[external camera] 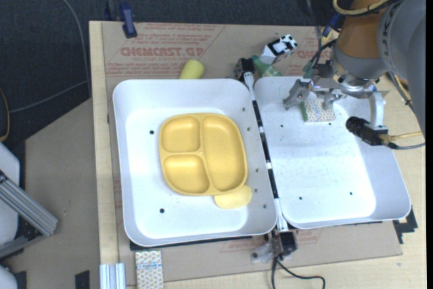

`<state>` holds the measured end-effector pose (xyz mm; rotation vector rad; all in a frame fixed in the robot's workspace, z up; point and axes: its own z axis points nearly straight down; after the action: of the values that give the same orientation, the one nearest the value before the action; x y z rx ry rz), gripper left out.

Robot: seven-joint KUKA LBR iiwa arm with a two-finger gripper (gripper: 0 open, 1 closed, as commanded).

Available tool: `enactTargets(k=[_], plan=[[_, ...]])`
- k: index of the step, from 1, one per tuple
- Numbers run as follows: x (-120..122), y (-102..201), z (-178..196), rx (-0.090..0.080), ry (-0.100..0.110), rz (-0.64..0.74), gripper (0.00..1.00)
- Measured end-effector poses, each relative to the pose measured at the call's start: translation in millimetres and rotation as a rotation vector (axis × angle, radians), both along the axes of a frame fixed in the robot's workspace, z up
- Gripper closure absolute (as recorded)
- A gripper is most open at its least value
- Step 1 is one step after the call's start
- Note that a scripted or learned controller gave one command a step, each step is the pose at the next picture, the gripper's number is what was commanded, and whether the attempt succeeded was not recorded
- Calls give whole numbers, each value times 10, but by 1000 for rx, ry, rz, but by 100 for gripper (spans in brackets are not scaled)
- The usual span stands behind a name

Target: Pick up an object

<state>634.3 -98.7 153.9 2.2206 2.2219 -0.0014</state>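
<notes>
**Hand spread over small patterned piece in right bin**

Nearest, well to the left of the hand, a yellow divided plate point(202, 153) is seen in the left bin point(135, 213), with a pale yellow flat piece point(234, 197) touching its near edge. In the right bin point(338, 193), the hand point(313, 93) is seen with fingers spread wide, nothing gripped. A small patterned piece point(318, 111) lies just below the fingers. Farther back on the counter point(162, 44), a yellow object point(192, 69) is seen left of the hand.
</notes>
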Motion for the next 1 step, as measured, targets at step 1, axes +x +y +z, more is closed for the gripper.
enactTargets(k=[1], plan=[[217,3,-648,-1,-5,0,0]])
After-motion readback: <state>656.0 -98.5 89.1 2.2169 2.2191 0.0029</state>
